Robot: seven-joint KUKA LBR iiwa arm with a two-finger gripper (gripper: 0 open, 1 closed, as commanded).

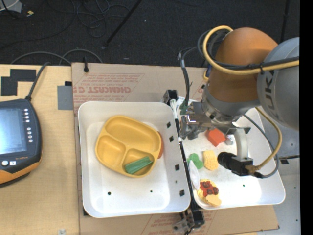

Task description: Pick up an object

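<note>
Orange plastic block (215, 137) in right white bin (264, 190), just beside gripper (188, 126); approach step, finger state unreadable, next descend.

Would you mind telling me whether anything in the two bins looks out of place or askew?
Nothing looks spilled or damaged. The yellow divided plate sits at a slant in the left bin, a green toy in one compartment. The right bin holds scattered toy food, including an orange block and corn.

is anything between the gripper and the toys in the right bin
Nothing visible does. The gripper sits low at the right bin's left edge, with the orange block, green piece and corn lying just beside it.
</note>
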